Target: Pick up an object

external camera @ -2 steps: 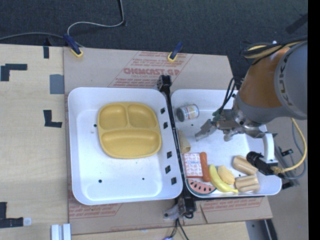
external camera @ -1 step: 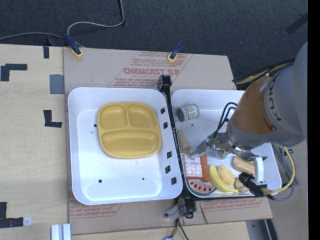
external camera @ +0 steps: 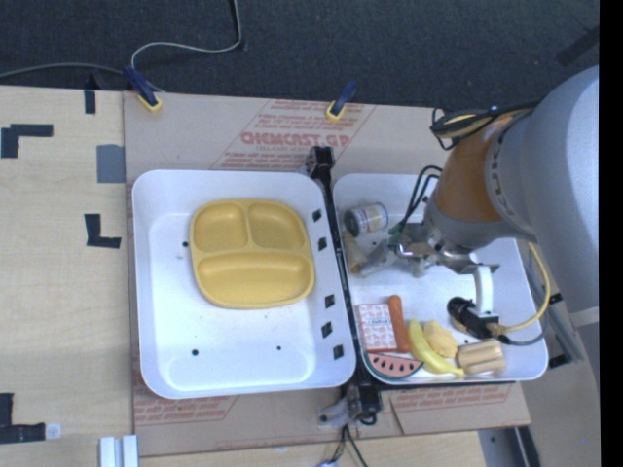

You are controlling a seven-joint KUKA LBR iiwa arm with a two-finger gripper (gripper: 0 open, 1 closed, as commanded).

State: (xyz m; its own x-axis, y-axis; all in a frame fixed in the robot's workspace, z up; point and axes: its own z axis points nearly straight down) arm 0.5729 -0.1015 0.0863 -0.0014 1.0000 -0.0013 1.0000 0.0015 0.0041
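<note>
In the right bin (external camera: 521, 261) my gripper (external camera: 382, 254) is low at the upper left, reaching in from the right. A small clear jar with a metal lid (external camera: 365, 219) lies on its side just above the gripper, close to it. Along the bin's front lie a patterned card (external camera: 374, 326), an orange sausage-shaped piece (external camera: 395, 319), a watermelon slice (external camera: 394, 366), a banana (external camera: 426, 348), a pale yellow lump (external camera: 440, 338) and a tan bread roll (external camera: 480, 357). My arm's grey and orange wrist hides the bin's upper right.
The left bin (external camera: 165, 339) holds a yellow divided plate (external camera: 251, 251) in its upper half. A black divider strip (external camera: 331, 261) runs between the bins. Brown cardboard (external camera: 253, 134) lies under both, with two clamps at its far edge.
</note>
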